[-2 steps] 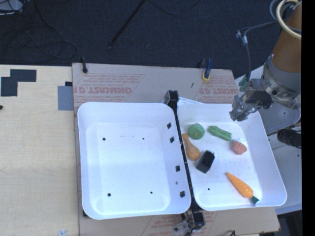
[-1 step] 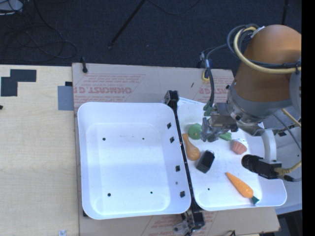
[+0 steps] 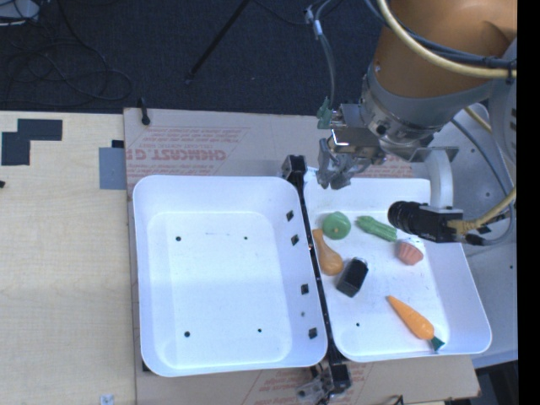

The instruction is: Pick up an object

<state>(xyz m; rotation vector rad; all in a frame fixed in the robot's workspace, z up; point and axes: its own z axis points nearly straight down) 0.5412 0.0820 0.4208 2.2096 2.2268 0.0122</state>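
Several small items lie in the right bin point(image 3: 472, 310): a green round toy point(image 3: 337, 224), a green pod-shaped piece point(image 3: 375, 228), a pink piece point(image 3: 409, 252), a yellow-orange piece point(image 3: 327, 255), a black block point(image 3: 352, 277) and an orange carrot point(image 3: 412, 317). My gripper point(image 3: 337, 175) hangs above the far left corner of that bin, up and back from the green round toy. Nothing shows between its fingers. Their spacing is too dark to make out.
The left bin point(image 3: 152, 226) sits beside the right one, joined by a black divider with clips point(image 3: 305, 251). A black cylinder on a white bracket point(image 3: 419, 218) juts over the right bin's far right side. Cardboard lies under both bins.
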